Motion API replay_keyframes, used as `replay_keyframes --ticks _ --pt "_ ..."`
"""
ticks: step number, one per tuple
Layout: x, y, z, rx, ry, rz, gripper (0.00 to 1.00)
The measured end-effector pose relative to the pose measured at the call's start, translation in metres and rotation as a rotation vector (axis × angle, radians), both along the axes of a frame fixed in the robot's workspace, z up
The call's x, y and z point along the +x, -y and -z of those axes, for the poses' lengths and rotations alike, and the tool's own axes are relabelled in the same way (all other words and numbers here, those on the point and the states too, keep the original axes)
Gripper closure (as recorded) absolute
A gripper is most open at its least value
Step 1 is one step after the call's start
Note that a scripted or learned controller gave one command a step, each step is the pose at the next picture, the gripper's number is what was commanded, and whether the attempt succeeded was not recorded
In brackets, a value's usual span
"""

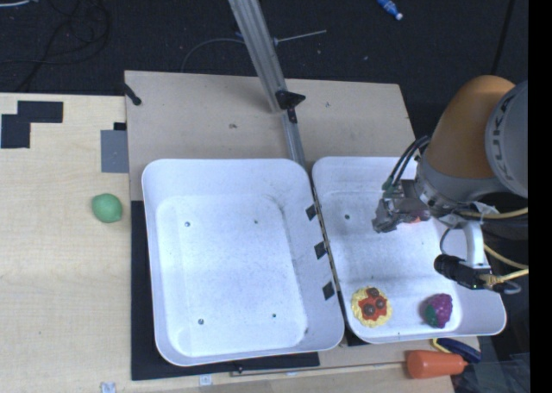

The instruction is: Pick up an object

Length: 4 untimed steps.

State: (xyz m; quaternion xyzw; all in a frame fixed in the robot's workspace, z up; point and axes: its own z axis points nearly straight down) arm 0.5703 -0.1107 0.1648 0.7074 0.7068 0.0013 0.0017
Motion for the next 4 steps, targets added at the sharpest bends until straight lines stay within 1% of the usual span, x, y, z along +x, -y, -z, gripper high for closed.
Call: replay_keyframes --ticks 1,2,4 --pt "0.001 0.001 -0.044 0.000 -0.001 0.000 1.00" --pt "0.015 -0.038 -0.050 0.001 -0.004 -0.003 1.00" --pt "0.045 -0.130 -0.043 0.002 -0.005 -0.003 1.00"
